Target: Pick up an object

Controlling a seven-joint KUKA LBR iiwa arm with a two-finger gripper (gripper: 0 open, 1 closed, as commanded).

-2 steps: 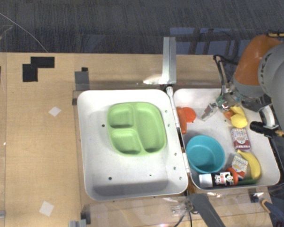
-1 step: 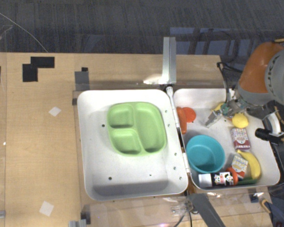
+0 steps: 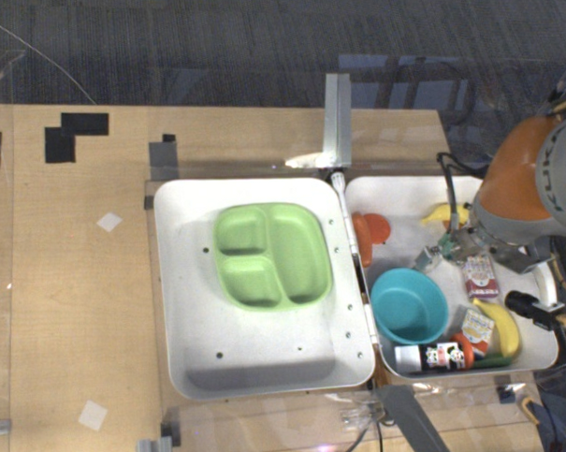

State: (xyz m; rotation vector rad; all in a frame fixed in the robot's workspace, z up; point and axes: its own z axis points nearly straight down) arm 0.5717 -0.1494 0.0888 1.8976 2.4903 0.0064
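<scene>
Gripper down in right bin, near its middle, just above teal bowl; jaw state can't be made out. Banana, small packet, marker and orange piece loose in same bin, none visibly gripped. Green divided tray alone in left bin.

A divided tray lies in the left bin; a bowl sits in the right bin.
</scene>
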